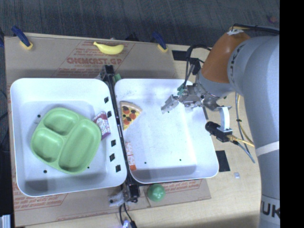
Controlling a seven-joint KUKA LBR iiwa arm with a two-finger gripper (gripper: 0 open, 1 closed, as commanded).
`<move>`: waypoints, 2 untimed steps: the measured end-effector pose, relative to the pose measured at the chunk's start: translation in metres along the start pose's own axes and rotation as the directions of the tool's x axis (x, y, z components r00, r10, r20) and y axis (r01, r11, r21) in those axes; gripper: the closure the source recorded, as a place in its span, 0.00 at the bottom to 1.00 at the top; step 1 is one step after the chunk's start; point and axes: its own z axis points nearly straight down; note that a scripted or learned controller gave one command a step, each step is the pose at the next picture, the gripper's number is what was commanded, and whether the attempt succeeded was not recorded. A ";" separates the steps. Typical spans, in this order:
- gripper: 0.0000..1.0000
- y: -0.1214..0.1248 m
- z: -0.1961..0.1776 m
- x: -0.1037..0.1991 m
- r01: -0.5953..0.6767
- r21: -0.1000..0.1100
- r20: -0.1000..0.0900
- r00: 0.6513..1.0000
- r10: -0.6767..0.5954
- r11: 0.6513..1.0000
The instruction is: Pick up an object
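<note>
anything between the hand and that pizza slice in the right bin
Nothing visible. The hand hangs over the right bin, and the pizza slice lies by that bin's left wall. Only bare white bin floor shows between them. The green tray and small packet are in the left bin.

We see a pale green divided plate (65, 139) in the white left bin (19, 127), an orange pizza slice (128, 113) dotted red in the white right bin (161, 146), and a yellow banana (109, 47) on far brown cardboard (71, 61).
</note>
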 end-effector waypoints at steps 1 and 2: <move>0.00 -0.086 0.055 -0.015 0.002 0.003 -0.001 1.000 -0.002 1.000; 0.00 0.028 0.054 -0.015 0.000 -0.001 -0.001 1.000 0.000 1.000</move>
